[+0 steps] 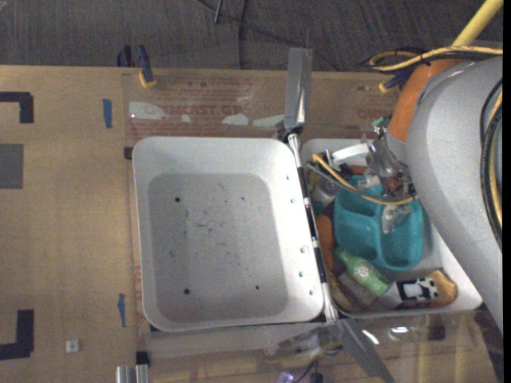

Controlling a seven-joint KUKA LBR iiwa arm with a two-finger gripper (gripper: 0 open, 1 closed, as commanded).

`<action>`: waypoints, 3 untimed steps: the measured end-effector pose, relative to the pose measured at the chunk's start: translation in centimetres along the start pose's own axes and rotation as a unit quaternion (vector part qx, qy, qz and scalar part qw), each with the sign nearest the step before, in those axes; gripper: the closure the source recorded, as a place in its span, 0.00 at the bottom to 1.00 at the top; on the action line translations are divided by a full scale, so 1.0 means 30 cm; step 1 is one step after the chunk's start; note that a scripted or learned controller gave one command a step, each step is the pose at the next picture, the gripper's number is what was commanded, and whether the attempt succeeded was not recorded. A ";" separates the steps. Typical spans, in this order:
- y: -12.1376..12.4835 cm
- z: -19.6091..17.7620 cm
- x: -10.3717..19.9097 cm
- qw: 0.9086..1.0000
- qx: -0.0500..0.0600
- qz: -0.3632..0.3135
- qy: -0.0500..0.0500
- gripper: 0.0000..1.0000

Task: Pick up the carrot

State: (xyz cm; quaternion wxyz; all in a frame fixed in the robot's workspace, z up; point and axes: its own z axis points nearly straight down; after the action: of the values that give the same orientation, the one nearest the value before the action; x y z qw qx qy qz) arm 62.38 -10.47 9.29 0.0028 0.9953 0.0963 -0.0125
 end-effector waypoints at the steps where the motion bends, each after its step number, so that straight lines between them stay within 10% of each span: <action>1: 0.037 -0.001 0.076 1.000 0.012 -0.002 -0.014 0.00; 2: 0.031 0.000 0.080 1.000 0.008 -0.015 -0.015 0.00; 3: 0.061 0.001 -0.151 0.988 -0.004 -0.151 0.019 0.00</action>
State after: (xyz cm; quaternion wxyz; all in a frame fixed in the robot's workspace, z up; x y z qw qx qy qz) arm 58.27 -13.12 9.37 0.0027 0.9695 0.2452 0.0061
